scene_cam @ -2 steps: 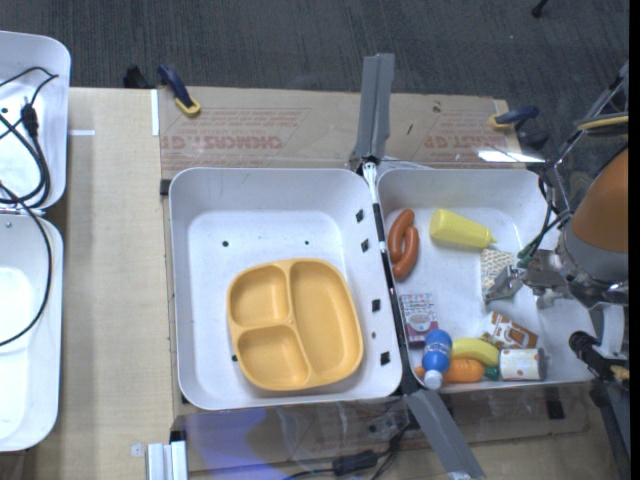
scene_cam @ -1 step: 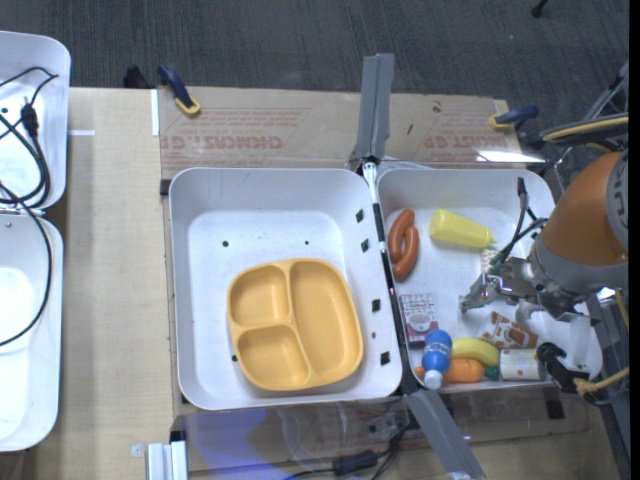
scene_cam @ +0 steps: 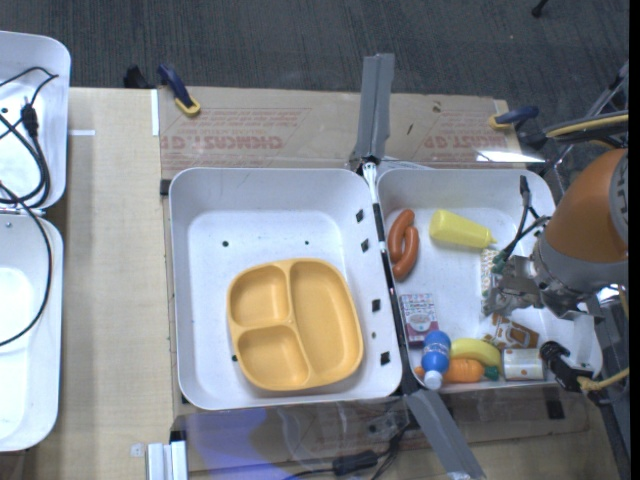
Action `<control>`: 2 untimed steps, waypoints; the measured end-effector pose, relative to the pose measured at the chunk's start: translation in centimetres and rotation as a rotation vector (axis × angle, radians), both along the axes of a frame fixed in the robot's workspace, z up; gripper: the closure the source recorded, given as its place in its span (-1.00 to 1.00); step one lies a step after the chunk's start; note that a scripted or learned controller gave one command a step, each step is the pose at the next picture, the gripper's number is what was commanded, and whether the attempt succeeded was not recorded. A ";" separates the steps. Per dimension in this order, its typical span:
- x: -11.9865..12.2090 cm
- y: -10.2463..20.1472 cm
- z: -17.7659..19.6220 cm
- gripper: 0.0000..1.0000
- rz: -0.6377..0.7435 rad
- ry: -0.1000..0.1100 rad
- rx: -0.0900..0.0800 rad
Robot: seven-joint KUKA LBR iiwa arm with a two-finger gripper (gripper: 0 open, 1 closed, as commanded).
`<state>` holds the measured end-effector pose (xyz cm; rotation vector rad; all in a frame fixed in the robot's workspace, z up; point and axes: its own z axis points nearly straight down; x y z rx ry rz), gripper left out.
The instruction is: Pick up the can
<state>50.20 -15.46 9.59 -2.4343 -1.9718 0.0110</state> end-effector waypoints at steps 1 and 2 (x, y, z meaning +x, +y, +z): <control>0.0 0.0 0.0 -1.00 0.000 0.000 0.000; 0.0 0.0 0.0 -1.00 0.000 0.000 0.000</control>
